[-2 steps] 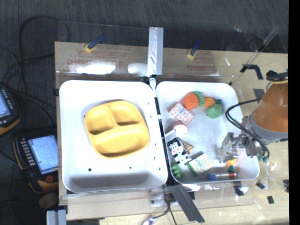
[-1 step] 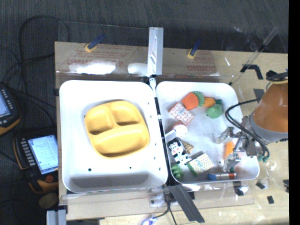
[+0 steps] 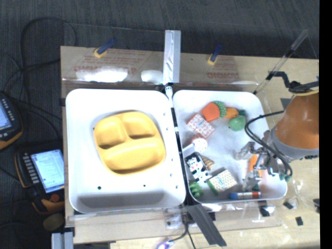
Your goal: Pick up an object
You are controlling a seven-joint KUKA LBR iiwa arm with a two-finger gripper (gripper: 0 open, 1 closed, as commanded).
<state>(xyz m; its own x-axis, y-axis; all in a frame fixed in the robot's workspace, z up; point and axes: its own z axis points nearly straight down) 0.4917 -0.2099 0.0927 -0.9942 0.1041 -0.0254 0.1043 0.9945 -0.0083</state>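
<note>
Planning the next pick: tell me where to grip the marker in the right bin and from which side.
Grip the marker across its thin barrel at mid-length, coming straight down. It lies flat along the right bin's near wall, so side approach looks blocked, and the card box crowds its left end.

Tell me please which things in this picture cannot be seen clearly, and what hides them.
- Gripper, camera view: cables and the wrist lie over it, so its state and any contents are unclear.
- Orange object beside the gripper: partly covered by it, shape unreadable.
- Small items in the right bin, such as the patterned box: print too small to read.
- Arm: cut off by the right edge.
</note>
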